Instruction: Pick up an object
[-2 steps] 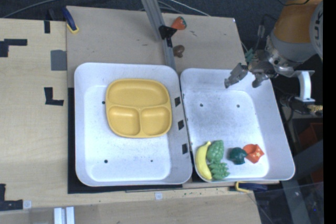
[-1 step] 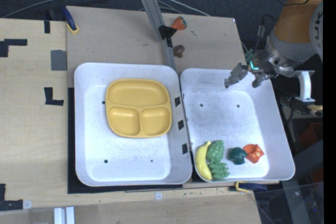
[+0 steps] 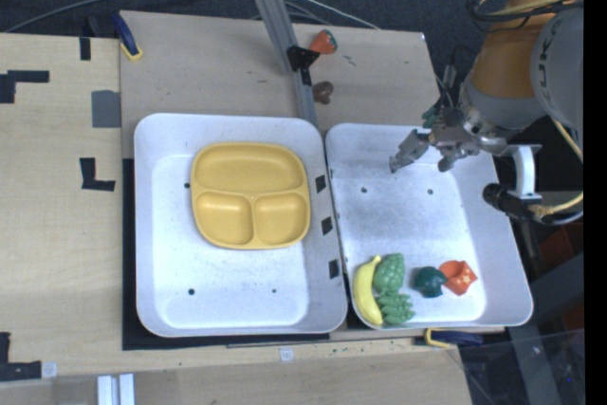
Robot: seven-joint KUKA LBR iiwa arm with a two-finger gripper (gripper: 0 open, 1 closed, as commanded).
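Nearest the camera, at the front edge of the right bin (image 3: 493,232): a small huddle of toy food. Banana (image 3: 365,291) curved along the front-left corner, long axis running roughly front to back, touching or just beside the green leafy vegetable (image 3: 390,285). Just right of that, a dark green piece (image 3: 428,281), then a red-orange piece (image 3: 459,276), the two close together, perhaps touching; hard to tell. All four lying flat on the bin floor, none lifted.

Farther back, mid-bin: bare speckled white floor, nothing between the cluster and the arm.

Farther still, at the back-right of the same bin: the claw (image 3: 429,153), hanging over the rear rim area, fingers spread apart and gripping nothing, tips pointing down toward the floor. Behind it, the grey wrist and the orange band of the arm reaching in from the right.

Relation that matters: cluster well apart from the claw, toward the front edge, slightly left for the banana and greens, almost straight forward for the red-orange piece. Likely next need: travel toward the front before any descent. Red-orange piece probably easiest, standing at the cluster's outer end.

Off to the left, in the other bin (image 3: 161,204): a yellow divided plate (image 3: 251,194), no part in this reach.
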